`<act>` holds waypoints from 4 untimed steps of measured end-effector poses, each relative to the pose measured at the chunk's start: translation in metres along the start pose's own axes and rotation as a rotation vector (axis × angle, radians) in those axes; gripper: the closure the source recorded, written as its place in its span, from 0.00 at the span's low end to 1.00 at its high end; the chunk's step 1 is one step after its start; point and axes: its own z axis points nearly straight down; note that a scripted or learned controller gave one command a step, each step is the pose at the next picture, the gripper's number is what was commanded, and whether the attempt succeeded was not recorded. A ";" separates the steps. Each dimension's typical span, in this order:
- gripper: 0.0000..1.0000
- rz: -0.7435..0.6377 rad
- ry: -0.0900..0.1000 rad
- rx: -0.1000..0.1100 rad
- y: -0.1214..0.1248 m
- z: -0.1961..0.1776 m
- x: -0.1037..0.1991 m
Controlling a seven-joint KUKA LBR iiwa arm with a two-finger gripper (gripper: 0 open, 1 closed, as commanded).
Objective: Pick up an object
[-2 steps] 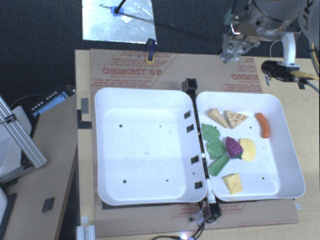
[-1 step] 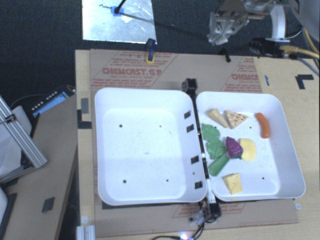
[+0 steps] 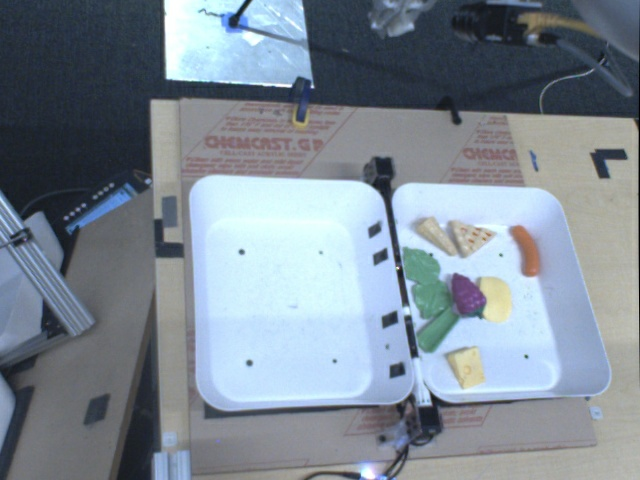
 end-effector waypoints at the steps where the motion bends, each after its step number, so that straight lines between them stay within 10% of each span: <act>1: 1.00 0.018 -0.006 0.013 0.000 0.038 -0.073; 3: 1.00 0.010 -0.005 0.010 0.000 0.006 -0.058; 4: 1.00 -0.002 -0.001 0.012 -0.044 0.006 0.056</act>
